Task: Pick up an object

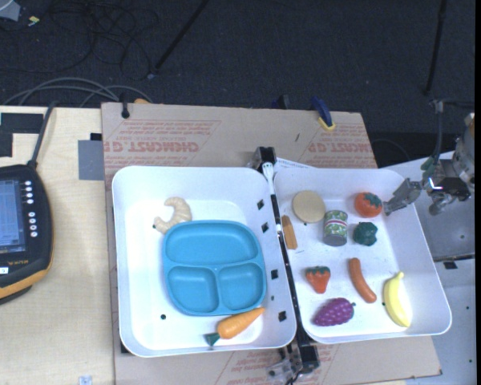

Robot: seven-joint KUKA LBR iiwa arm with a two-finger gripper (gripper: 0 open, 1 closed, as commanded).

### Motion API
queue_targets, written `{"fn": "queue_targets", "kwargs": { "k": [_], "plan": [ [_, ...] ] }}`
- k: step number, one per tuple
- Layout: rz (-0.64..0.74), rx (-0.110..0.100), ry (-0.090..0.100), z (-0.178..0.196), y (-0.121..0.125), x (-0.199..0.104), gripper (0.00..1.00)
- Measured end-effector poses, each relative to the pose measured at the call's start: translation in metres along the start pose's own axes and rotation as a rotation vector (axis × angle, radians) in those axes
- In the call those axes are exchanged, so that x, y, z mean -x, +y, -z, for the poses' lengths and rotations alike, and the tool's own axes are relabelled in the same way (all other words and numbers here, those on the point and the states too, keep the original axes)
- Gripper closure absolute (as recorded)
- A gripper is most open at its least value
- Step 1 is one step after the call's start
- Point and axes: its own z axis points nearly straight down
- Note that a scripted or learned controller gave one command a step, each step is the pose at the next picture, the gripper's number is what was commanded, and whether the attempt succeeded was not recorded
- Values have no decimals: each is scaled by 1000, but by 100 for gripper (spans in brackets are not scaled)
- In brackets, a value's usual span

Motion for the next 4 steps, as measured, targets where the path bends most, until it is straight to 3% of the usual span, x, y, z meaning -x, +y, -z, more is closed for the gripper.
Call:
{"fn": "queue_targets", "kwargs": {
  "k": [1,2,3,4],
  "plan": [
    [3,-1,1,-7,9,-48,0],
    [1,-1,1,3,8,-46,100],
    [6,2,1,6,30,-117,100],
    [9,5,3,48,19,-207,100]
  ]
}}
